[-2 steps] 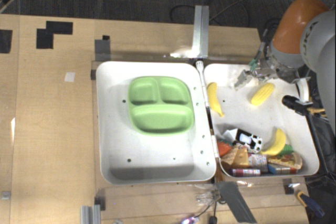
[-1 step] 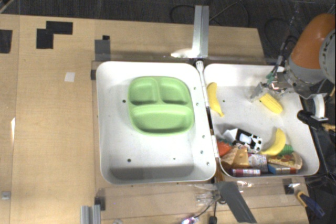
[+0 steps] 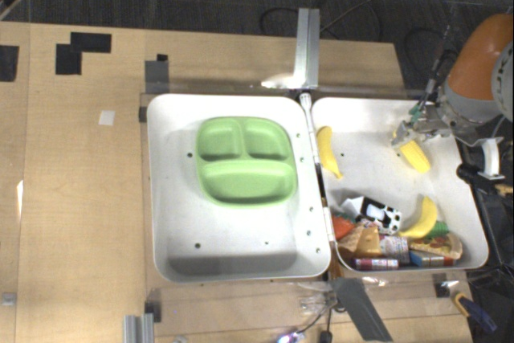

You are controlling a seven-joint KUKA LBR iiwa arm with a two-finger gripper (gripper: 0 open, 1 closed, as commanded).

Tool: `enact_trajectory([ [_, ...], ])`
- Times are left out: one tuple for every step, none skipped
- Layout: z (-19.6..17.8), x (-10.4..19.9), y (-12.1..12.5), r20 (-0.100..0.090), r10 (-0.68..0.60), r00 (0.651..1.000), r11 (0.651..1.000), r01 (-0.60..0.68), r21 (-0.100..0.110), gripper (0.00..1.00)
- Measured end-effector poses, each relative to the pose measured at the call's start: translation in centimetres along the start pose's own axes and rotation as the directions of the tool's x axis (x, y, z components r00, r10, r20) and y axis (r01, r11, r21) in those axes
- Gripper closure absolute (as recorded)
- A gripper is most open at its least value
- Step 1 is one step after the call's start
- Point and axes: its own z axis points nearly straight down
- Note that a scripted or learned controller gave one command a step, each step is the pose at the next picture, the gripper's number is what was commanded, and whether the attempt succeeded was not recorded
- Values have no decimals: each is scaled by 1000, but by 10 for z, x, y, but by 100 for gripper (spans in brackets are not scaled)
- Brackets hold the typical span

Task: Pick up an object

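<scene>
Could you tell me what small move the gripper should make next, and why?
Probably a short descent onto the yellow corn cob. The gripper sits right above the cob's upper-left end in the right bin, and nothing is visibly between its fingers. The cob lies apart from the clutter at the bin's near side, so it looks the easiest target.

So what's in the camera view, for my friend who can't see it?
A grey robot arm's gripper hovers by a small yellow object in the right white bin, which also holds bananas and toys. The left white bin holds a green divided plate.
</scene>
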Motion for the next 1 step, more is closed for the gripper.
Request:
enact_trajectory([
  [0,0,0,0,0,1000,1000,0,0,0],
])
